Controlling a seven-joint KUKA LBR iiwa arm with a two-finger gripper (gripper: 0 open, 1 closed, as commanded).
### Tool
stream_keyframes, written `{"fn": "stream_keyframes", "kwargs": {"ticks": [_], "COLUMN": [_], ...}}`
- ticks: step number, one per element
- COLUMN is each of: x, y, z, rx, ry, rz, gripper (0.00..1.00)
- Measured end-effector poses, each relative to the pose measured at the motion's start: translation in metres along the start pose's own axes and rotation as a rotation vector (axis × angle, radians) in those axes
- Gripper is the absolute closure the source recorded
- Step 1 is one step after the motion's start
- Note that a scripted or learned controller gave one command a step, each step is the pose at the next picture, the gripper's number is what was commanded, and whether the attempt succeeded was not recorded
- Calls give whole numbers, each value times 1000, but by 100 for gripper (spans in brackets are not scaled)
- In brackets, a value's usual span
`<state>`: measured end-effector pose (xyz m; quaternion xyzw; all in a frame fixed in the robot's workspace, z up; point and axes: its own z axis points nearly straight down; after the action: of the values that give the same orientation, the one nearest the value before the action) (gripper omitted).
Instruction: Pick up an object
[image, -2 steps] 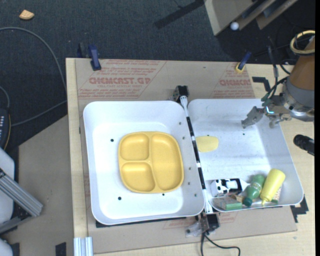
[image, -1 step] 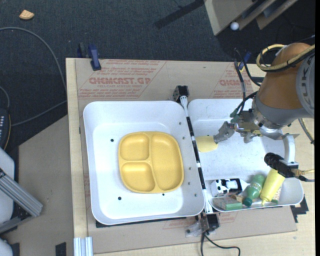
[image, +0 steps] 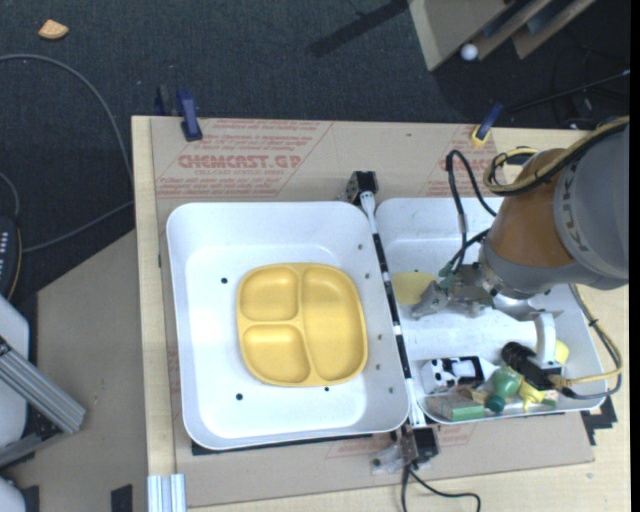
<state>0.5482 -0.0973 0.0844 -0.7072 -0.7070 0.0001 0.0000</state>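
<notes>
A dark carpeted floor (image: 90, 140) surrounds the brown bench board (image: 260, 150). A black cable (image: 85, 80) curves at far left; blue clamps (image: 188, 115) grip the board's far edge.

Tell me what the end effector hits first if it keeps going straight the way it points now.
Probably the yellow object lying on the floor of the right bin. The end effector points toward the view's left and downward, with its tip just beside that object. Depth is unclear from this single slanted view.

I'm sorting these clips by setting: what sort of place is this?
Most likely a robotics lab or test bench. A grey arm reaches over two white bins set on a board, one holding a yellow divided plate, with loose cables and dark carpet around.
</notes>
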Motion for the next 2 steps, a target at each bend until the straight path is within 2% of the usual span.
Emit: {"fn": "stream_keyframes", "kwargs": {"ticks": [1, 2], "x": [-69, -98], "y": [61, -51], "z": [-1, 0], "rx": [-1, 1], "ry": [-2, -1], "rz": [0, 2], "gripper": [0, 0]}}
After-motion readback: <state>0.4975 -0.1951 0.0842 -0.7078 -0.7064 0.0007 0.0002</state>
